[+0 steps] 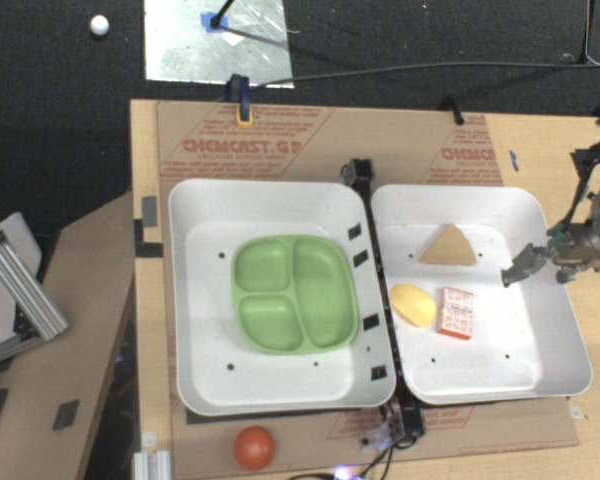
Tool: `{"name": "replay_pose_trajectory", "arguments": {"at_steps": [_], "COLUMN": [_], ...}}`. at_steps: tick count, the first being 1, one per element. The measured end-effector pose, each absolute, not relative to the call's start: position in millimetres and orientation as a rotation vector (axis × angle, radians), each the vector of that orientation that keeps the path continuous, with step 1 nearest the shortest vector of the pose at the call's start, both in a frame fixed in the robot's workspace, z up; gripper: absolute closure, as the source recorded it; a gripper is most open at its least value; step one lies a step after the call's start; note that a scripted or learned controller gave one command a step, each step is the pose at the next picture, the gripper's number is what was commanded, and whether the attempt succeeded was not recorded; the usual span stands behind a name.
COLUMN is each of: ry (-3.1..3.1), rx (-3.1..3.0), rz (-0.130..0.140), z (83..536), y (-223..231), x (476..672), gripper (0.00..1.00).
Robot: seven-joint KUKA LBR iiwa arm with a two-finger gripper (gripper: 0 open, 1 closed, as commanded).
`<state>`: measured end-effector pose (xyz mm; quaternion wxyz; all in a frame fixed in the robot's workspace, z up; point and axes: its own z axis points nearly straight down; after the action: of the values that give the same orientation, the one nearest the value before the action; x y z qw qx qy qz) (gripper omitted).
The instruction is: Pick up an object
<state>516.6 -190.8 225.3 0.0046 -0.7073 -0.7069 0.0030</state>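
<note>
Light falls bright and even from overhead, so the two white bins look nearly washed out along their rims and cast only thin, soft shadows on the bench. Left of the gripper, the yellow object carries a mild highlight. Far up and left of it, a foil sheet shows patchy glare. Focus is fairly sharp, though the picture is grainy and coarse.

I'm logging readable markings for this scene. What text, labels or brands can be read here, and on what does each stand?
"CHEMCAST GP": red print on the brown sheet behind the left bin.
A second red print on that sheet behind the right bin: partly cut off, unreadable.
Red packet: print too small to read.
</note>
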Motion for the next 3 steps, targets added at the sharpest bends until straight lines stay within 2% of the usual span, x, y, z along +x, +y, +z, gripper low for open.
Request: {"name": "replay_pose_trajectory", "arguments": {"at_steps": [1,3], "ry": [-2.226,-2.22], "rx": [-2.219,-2.219], "rz": [-0.001,0.002], "z": [232,115], "y": [-190,-202], "x": [519.4,512.3], "gripper": [0.0,0.0]}}
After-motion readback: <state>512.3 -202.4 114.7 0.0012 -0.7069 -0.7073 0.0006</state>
